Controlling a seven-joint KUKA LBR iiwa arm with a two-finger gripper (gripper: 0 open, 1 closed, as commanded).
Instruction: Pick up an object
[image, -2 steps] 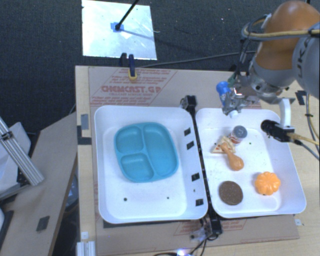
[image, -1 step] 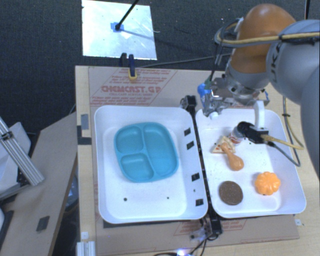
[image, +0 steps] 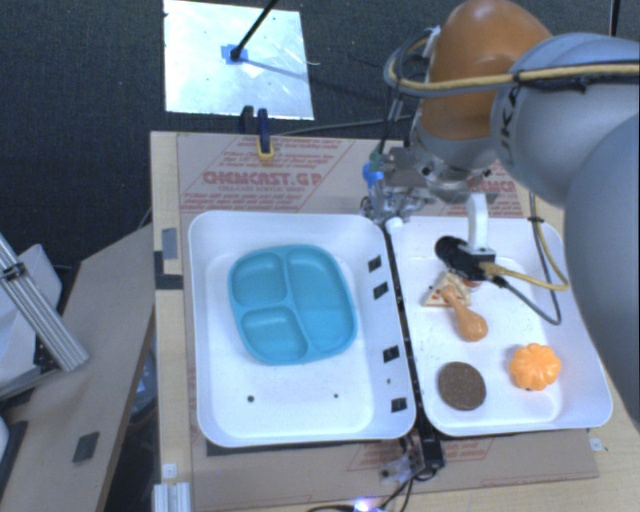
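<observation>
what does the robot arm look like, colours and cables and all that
The arm is thick, rounded and smooth grey. Above the wrist sits a glossy orange band, dome-shaped from here, with a thin yellowish cable and dark ones looped across it. The gripper is a small silvery metal cluster with a blue part.

Left bin (image: 300, 400): blue plate (image: 293, 303). Right bin (image: 505, 415): brown disc (image: 462, 385), orange pumpkin (image: 535, 366), tan drumstick (image: 467, 318). Jaws over far rim between bins.

Bulky smooth grey arm link (image: 585, 120), glossy orange domed band (image: 478, 60) beside it. Thin yellow and black cables (image: 470, 82) cross the band. Below the band, cluttered silver-grey metal gripper (image: 395, 202), small blue fitting (image: 373, 177) on it.
</observation>
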